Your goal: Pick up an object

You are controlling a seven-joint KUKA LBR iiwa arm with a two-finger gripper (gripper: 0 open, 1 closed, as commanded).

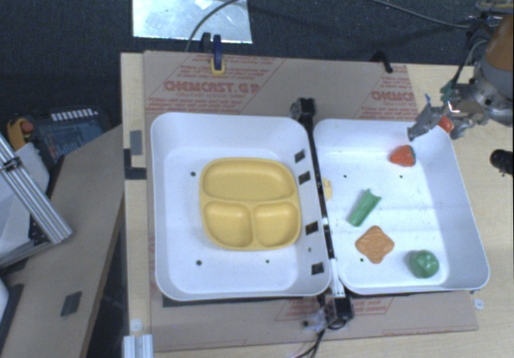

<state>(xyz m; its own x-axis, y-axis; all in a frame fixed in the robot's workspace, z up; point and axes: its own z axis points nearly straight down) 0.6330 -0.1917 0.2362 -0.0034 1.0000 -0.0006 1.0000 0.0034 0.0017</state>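
Your gripper [424, 125] is hanging empty, its opening hard to tell, while the strawberry [403, 156] is lying just below-left.

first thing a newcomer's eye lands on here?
Probably the pale yellow three-compartment plastic tray in the middle of the left white bin. Then the small bright items scattered in the right white bin, with the end effector hovering at its far right corner near the red strawberry-like toy.
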